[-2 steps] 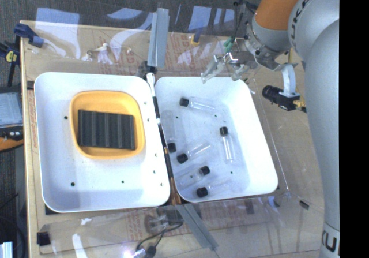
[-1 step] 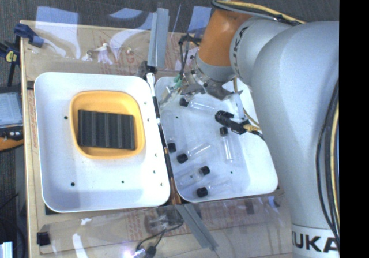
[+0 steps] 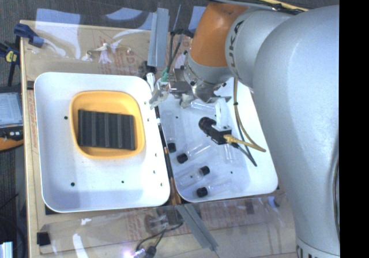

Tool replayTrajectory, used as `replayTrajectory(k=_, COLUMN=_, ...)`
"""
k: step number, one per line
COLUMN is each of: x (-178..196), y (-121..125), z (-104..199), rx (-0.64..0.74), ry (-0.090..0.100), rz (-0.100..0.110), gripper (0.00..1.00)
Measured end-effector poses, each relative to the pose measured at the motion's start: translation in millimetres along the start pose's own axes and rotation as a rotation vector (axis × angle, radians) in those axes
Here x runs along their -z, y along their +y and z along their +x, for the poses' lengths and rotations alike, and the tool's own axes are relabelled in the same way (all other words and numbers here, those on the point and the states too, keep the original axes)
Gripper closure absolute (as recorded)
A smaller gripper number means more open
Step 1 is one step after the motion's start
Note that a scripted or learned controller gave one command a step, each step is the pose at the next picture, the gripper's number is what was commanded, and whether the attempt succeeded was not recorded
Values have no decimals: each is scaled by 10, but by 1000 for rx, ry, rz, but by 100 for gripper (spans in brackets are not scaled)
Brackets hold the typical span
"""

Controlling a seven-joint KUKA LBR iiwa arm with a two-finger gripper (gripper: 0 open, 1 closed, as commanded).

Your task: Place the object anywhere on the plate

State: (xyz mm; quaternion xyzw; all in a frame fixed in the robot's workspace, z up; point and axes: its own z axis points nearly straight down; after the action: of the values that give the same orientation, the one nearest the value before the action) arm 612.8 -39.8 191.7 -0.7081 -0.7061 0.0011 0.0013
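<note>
Grey arm [image 3: 288, 107] bulk is seen filling the right of the frame. At centre left, a yellow plate [image 3: 106, 101] with a dark ribbed centre is set in the left bin [image 3: 57, 182]. In the right bin [image 3: 253, 176], small clear vials with black caps [image 3: 196, 179] are scattered below the gripper [image 3: 173, 90] at upper centre; its state cannot be told.

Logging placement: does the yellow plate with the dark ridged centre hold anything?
No. The yellow plate in the left white bin shows its ridged centre bare.
</note>
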Motion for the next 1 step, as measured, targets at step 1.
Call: replayTrajectory(k=1, x=-6, y=-156, z=329, rx=420, ry=0, rz=2, gripper=0)
